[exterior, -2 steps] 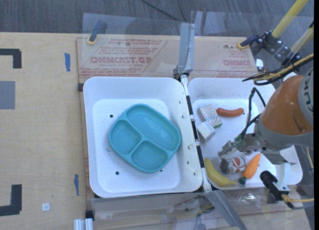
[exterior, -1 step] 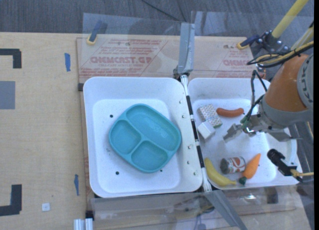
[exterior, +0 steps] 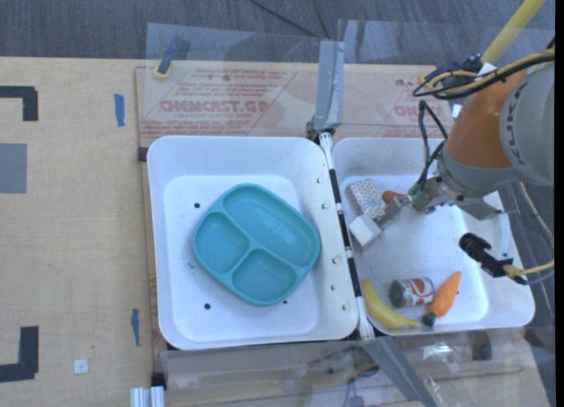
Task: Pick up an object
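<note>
The right bin (exterior: pixel 502 308) holds several objects. A grey speckled block (exterior: pixel 362 193) lies at its left side, with a white block (exterior: pixel 364 230) just below it. A small orange piece (exterior: pixel 389 196) sits beside the grey block. Along the front wall lie a yellow banana (exterior: pixel 382 308), a small can (exterior: pixel 412 291) on its side and an orange carrot (exterior: pixel 446 294). My gripper (exterior: pixel 407 202) is low in the right bin, right next to the grey block and the orange piece. Its tip is hidden by the wrist, and I see no object in its grasp.
A teal divided plate (exterior: pixel 256 242) lies in the left bin (exterior: pixel 167 220). The grey arm with its orange band (exterior: pixel 480 128) comes in over the right bin's back right corner. A black cable fitting (exterior: pixel 481 251) hangs over the right bin. A metal divider (exterior: pixel 330 88) stands behind the bins.
</note>
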`<move>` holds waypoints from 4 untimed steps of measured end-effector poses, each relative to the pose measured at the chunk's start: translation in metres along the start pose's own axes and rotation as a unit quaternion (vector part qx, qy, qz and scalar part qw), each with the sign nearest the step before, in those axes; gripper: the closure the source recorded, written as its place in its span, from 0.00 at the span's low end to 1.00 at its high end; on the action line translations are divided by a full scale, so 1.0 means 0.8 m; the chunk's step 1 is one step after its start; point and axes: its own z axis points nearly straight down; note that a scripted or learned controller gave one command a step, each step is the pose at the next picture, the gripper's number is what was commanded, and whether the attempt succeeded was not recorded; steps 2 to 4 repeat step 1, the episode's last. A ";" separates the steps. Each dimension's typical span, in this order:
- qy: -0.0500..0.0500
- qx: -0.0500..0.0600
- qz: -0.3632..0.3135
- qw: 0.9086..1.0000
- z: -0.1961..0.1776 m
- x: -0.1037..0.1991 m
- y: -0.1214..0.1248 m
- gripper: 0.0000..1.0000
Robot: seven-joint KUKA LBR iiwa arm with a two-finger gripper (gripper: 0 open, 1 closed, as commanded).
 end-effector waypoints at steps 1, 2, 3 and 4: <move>0.003 0.009 -0.032 0.999 0.003 -0.012 0.079 0.00; 0.003 0.009 -0.032 0.999 0.003 -0.012 0.079 0.00; 0.003 0.009 -0.032 0.999 0.003 -0.012 0.079 0.00; 0.003 0.009 -0.032 0.999 0.003 -0.012 0.079 0.00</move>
